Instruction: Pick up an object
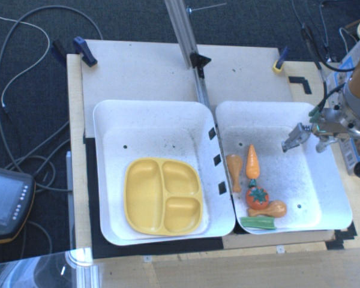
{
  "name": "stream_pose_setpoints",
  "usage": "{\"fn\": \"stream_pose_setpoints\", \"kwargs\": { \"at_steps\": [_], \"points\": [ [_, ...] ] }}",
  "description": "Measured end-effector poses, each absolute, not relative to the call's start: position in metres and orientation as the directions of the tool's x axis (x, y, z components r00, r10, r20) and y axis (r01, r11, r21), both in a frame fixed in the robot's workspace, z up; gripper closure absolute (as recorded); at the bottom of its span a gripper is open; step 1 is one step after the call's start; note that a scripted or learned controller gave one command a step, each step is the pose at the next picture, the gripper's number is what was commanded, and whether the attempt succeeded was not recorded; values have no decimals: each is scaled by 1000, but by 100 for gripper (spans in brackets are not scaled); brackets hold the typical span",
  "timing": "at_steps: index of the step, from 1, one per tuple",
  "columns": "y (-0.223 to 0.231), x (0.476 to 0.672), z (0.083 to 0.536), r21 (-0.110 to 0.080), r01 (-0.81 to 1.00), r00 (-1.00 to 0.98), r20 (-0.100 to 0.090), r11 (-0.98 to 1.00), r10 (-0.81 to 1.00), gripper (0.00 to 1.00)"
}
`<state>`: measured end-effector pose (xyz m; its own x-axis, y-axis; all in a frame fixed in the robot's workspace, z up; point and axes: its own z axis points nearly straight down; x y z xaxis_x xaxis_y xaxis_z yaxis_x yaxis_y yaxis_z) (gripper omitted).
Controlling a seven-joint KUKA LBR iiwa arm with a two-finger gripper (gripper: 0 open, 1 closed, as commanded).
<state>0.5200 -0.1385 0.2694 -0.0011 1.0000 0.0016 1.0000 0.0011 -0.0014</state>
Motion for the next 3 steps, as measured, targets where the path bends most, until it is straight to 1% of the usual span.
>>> {"fn": "stream_pose_setpoints", "kwargs": {
  "at_steps": [1, 2, 3],
  "points": [
    [-139, 520, 269, -1, 1000, -1, 1, 1, 1000, 0],
    [-139, 515, 207, -8, 1000, 0, 3, 0, 1000, 0],
    [-128, 513, 156, -8, 1000, -1, 3, 1, 1000, 0]
  ]
}}
